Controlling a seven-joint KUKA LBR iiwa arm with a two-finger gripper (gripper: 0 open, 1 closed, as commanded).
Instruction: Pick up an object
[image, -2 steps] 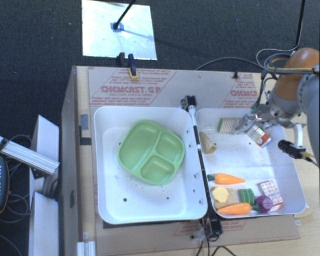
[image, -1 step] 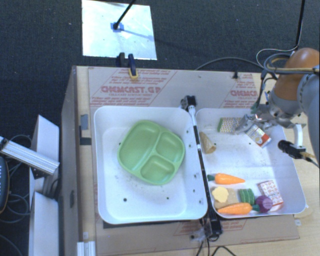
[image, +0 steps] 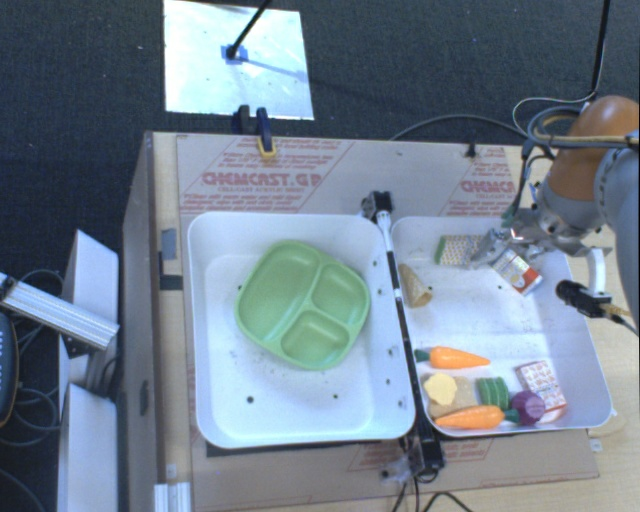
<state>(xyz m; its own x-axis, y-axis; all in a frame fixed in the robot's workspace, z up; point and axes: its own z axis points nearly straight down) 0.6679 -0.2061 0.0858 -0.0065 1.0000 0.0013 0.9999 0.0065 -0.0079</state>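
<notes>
While the gripper hovers over the right bin's far edge, its finger state cannot be determined; a red-and-white can lies just beside it, and a green tray occupies the left bin

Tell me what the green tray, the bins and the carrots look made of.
Green tray: likely moulded plastic, matte, with three pressed compartments. Bins: thin white plastic, smooth, with rolled rims. Carrots: probably toy plastic or rubber, uniform orange with a slight sheen.
</notes>
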